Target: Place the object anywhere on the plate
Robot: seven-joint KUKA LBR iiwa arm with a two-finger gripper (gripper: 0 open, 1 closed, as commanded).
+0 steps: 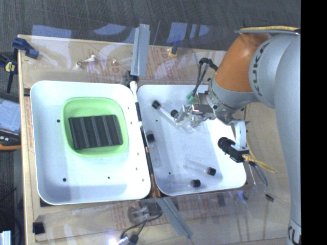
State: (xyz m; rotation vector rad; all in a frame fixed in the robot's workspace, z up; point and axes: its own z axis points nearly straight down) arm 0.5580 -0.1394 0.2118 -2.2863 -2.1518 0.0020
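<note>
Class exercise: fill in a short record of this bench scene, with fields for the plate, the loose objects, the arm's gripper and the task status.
plate: green square plate with a dark ribbed insert, in the left white bin
objects: clear plastic vials with black caps, scattered in the right white bin
gripper: gripper low over the right bin's upper part
task status: no vial on the plate yet

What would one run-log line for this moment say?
arm: over right bin | end effector: low among clear tubes | green plate: left bin, holds dark ridged block | placement: not done
</note>
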